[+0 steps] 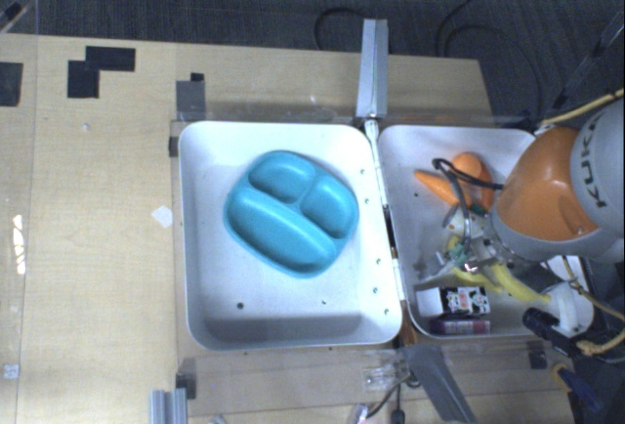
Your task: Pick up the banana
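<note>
— So where's the banana [512,284]?

— Just beside the gripper [467,254], on its right and a little lower, lying flat in the right bin [400,217]. Whether the gripper is spread or pinching it, I cannot tell; the wrist crowds that spot.

— And around them?

— Above the gripper, an orange carrot-like piece [437,184]; below it, a dark box [454,300]. Further left, a blue divided plate [291,211] sits alone in the left bin [205,246], on a pale wooden bench [88,217] over grey carpet.

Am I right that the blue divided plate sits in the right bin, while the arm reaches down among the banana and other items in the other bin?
Not quite: the camera view shows the blue divided plate in the left bin. The arm reaches down into the right bin, where the banana lies among other items.
</note>
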`<action>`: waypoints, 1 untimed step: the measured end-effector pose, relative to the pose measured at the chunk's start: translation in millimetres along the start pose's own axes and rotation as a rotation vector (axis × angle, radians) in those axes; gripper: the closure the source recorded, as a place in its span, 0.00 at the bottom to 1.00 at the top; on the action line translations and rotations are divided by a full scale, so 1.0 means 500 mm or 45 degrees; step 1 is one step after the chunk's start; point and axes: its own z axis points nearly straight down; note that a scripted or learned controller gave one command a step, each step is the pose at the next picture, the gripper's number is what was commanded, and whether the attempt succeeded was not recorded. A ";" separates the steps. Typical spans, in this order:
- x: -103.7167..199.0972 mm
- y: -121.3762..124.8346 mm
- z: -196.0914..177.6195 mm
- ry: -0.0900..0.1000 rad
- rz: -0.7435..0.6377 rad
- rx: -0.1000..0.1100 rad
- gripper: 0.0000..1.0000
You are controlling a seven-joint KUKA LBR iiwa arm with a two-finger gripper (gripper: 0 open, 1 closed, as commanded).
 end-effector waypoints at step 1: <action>0.010 0.007 -0.002 -0.007 -0.495 -0.006 0.00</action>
